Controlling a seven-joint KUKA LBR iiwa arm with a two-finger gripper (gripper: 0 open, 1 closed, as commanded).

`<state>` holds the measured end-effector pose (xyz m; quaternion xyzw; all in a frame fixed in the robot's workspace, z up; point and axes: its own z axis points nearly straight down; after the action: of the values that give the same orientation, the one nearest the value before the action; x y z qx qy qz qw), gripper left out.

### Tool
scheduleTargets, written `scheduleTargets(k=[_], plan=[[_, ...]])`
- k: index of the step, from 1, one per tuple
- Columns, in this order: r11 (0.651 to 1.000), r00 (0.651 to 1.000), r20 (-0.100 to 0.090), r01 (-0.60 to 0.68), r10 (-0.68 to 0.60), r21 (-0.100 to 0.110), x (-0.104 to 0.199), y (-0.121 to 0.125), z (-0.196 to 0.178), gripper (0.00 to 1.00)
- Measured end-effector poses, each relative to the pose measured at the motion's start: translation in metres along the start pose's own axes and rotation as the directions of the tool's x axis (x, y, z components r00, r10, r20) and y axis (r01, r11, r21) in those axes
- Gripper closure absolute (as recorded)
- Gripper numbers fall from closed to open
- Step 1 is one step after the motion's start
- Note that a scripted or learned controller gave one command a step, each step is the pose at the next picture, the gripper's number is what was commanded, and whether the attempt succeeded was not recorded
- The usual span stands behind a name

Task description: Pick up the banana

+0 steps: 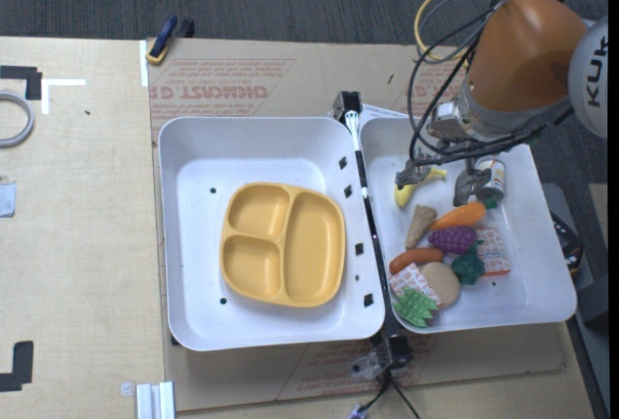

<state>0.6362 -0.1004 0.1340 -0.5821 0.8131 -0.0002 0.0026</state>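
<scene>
The banana (408,192) is small and yellow and lies in the right bin (542,301) near its far left corner. My gripper (443,177) hangs low over that spot under the orange wrist band, open. Its left finger (417,168) stands over the banana's upper end, and its right finger (470,185) is off to the right, beside a small can (494,177). The banana is not between the fingers; most of it shows just left of and below the left finger.
Packed below the banana are a tan wedge (419,225), a carrot (459,214), purple grapes (453,238), a sausage (415,259) and green toys (469,267). In the left bin (184,243) rests a yellow divided plate (285,243). Yellow and black cables (435,30) loop above the wrist.
</scene>
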Motion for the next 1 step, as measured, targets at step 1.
scheduleTargets(k=[1], plan=[[0.988, 0.988, -0.001, -0.154, 0.154, -0.001, -0.0059, -0.0111, 0.0403, 0.00]])
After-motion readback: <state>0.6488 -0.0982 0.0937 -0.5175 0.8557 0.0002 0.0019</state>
